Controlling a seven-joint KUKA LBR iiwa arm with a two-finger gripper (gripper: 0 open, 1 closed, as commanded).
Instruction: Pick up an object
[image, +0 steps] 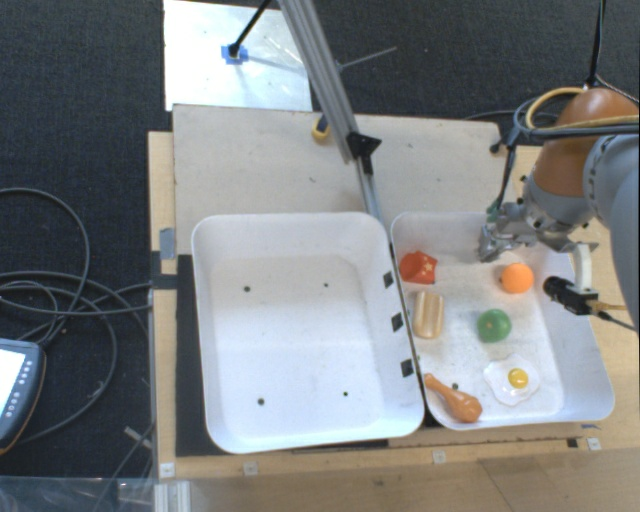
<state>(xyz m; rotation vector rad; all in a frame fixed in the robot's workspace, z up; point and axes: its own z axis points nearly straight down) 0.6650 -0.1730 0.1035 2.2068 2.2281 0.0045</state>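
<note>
The right bin (575, 340) holds a red block (419, 267), a tan cylinder (428, 313), an orange ball (516, 278), a green ball (493, 325), a fried egg toy (512, 381) and an orange drumstick-shaped piece (453, 397). My gripper (492, 246) hangs over the far part of this bin, just up and left of the orange ball and right of the red block. Nothing shows between its fingers.
The left bin (215, 300) sits beside the right one, with black clips along their shared wall. A slanted metal pole (335, 95) crosses the bench behind the bins. Cables and a pendant (15, 385) lie on the floor at left.
</note>
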